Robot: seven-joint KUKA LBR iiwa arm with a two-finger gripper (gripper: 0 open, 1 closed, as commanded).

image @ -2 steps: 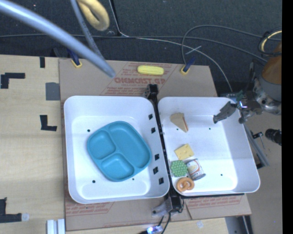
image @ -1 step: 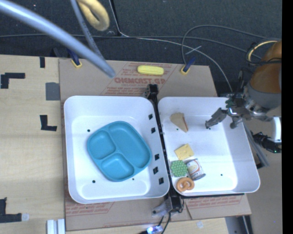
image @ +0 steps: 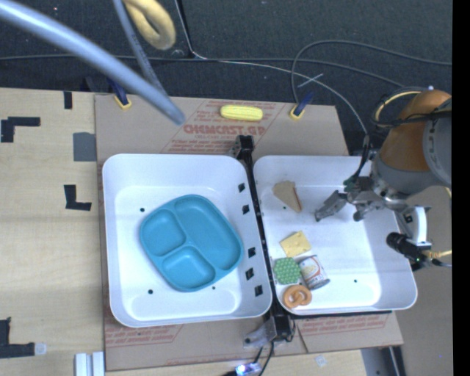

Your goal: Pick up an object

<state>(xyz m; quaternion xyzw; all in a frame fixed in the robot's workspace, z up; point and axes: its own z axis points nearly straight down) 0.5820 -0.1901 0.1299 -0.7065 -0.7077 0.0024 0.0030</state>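
My gripper [image: 339, 205] hangs with fingers apart and empty at the right bin's [image: 382, 297] upper right, so I should drop squarely over the tan wedge [image: 288, 195] just left before closing.

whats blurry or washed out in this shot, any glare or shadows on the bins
Camera view: the grey bar crossing the top left is soft and out of focus, as is the yellow blob beside it; the white bins are bright but keep their edges; the blue tray shows mild sheen; the gripper casts only a faint shadow on the right bin.
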